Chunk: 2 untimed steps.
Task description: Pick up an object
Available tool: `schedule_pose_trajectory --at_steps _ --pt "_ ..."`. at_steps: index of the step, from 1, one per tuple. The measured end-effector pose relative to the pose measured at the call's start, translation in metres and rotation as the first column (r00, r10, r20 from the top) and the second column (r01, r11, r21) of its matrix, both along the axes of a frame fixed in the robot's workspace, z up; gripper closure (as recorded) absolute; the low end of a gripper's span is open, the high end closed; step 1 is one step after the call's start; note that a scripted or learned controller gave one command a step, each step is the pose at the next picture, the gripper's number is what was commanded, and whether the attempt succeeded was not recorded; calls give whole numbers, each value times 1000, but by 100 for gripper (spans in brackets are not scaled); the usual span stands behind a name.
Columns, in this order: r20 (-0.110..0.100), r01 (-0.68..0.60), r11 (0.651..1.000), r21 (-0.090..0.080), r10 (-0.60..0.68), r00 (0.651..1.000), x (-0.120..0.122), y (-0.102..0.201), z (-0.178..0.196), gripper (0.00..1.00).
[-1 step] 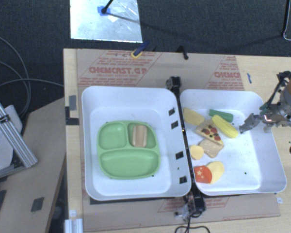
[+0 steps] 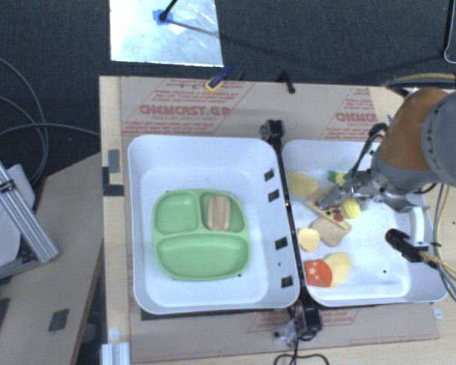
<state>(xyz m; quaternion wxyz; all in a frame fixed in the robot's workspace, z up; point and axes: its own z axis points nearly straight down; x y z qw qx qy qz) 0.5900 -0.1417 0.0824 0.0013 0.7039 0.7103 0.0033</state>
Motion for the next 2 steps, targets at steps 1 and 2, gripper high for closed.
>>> schedule_pose_trajectory --at_steps 1,2 --pt "14 4 1000 -4 -4 1000 3 -4 20 100" --pt "0 5 1000 -6 -5 1000 -39 30 4 100"
